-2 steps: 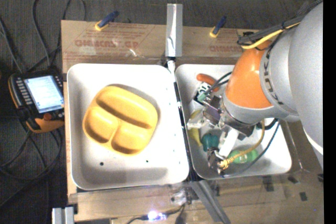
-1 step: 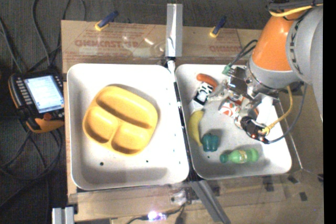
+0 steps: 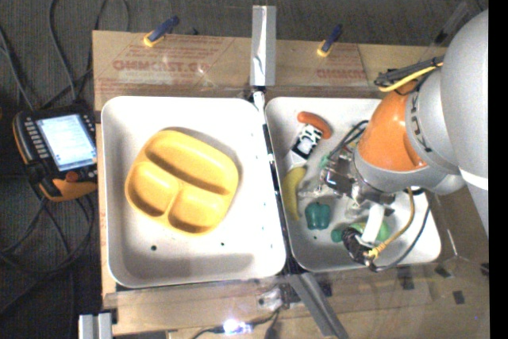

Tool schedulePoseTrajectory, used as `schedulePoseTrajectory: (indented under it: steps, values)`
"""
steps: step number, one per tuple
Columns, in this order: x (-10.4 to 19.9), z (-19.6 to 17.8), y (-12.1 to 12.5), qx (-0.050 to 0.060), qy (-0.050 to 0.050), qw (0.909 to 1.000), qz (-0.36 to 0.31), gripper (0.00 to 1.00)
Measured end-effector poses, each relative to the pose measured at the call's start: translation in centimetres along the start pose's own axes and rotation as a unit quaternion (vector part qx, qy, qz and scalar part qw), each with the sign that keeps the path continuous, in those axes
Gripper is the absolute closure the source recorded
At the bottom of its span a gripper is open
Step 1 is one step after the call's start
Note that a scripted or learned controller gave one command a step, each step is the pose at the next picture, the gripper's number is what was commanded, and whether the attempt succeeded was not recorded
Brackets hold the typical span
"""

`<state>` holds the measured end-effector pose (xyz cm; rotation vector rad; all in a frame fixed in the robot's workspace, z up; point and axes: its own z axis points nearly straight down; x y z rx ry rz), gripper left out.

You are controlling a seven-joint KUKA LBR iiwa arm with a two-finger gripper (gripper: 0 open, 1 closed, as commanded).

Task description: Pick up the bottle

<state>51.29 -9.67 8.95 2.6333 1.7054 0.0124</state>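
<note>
The bottle (image 3: 308, 137) (orange-capped, probably light, slick plastic) lies near the right bin's (image 3: 432, 250) far edge; grip its midsection. Whether the end effector (image 3: 343, 175) is clenched cannot be told.

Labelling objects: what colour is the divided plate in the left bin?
Yellow; the plate shows clearly in the camera view.

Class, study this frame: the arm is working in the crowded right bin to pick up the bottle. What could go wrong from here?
1. The bottle lies close against the banana, so the grasp may catch or shove the banana.
2. The arm hangs low over the right bin, near the green pepper, and could knock it.
</note>
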Motion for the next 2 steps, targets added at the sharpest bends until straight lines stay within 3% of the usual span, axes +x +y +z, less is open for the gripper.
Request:
schedulePoseTrajectory:
  steps: [1, 2]
  values:
    - [-2.04, -0.05, -1.74, -0.003, 0.001, 0.9859, 0.167, 0.00]
    - [-2.18, -0.91, -1.87, 0.000, -0.001, 0.9858, 0.168, 1.00]
